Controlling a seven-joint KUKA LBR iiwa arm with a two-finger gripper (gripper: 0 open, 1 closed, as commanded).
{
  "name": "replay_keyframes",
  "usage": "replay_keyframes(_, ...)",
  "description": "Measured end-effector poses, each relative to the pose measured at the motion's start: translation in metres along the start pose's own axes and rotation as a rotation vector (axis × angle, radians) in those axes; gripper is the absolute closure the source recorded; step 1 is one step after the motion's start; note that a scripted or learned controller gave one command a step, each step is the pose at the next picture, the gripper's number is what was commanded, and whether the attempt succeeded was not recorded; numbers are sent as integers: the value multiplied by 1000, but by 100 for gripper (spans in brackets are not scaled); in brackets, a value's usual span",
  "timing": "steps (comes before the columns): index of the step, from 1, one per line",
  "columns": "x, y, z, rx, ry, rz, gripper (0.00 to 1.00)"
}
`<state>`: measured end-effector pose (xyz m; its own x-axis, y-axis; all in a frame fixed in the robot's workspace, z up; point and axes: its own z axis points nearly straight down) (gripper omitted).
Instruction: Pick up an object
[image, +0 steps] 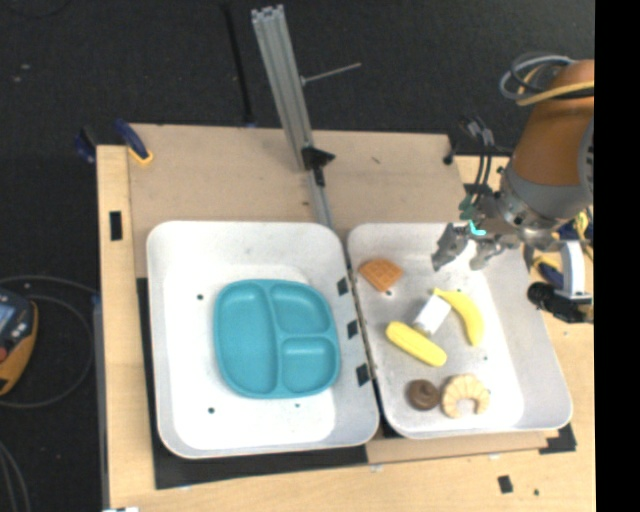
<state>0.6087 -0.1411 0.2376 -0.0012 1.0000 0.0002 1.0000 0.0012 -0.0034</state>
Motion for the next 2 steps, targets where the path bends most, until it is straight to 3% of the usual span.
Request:
replay_keyframes(1,0,1,-2,-5,-1,-1,0)
replay_keyframes(2,-10,-4,53,1,-1,1,0)
